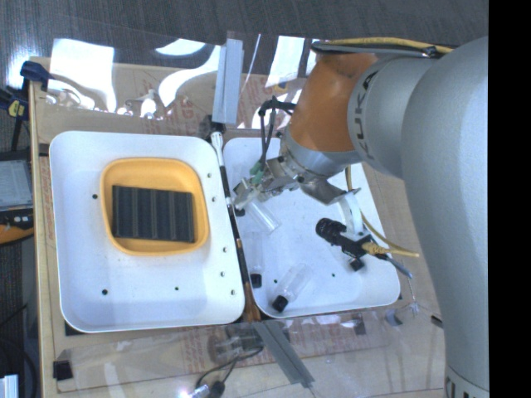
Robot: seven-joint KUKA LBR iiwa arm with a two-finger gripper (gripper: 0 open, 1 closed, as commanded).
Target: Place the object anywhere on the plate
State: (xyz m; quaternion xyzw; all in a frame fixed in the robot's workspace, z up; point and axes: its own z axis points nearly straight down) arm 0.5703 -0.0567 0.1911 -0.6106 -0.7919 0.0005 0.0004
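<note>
Dark letters "KU", running vertically, stand on the grey arm (415, 98) just beside its orange band (332, 98).

Mounted above the bench (124, 359), looking down at a slant, with both white bins in frame. Left bin (75, 280) nearer the left edge, right bin (382, 293) beside it. Moderately close. Arm (431, 148) entering from the right of the bins.
</note>
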